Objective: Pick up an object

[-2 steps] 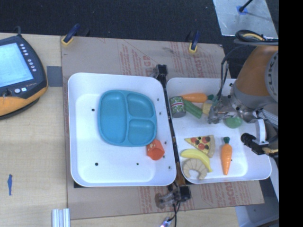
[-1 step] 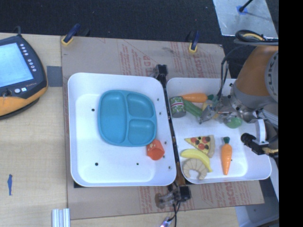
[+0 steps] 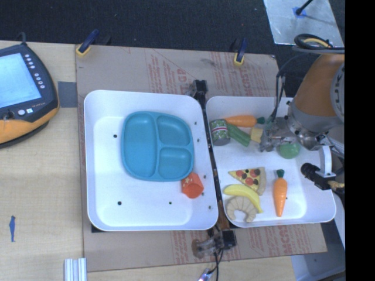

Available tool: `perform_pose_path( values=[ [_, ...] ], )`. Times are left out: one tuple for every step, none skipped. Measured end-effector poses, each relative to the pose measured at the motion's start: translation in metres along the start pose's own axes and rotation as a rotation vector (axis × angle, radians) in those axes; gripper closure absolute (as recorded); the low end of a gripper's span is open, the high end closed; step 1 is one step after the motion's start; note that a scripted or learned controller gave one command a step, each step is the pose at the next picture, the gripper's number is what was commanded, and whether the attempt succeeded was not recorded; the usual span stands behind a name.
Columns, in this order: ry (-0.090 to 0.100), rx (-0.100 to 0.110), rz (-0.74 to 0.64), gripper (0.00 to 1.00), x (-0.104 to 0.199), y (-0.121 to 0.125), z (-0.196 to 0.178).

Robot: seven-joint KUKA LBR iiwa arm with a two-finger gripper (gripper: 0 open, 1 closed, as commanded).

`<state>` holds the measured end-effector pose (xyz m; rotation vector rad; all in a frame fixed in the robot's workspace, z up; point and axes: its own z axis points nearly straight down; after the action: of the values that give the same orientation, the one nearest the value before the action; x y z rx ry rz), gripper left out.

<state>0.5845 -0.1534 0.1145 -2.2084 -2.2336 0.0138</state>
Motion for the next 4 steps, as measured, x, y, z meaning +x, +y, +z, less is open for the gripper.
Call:
perform_pose_path(
  values=[
    [-0.001,0.0,-0.001,0.0,0.0,0.0,0.0],
    [0.008,0.0,0.008,0.0,-0.009,0.07,0.023],
    [0.008,0.002,0.005,1.0,-0.01,0.071,0.012],
    [0.008,0.003,0.004,0.0,-0.009,0.07,0.012]
  ],
)
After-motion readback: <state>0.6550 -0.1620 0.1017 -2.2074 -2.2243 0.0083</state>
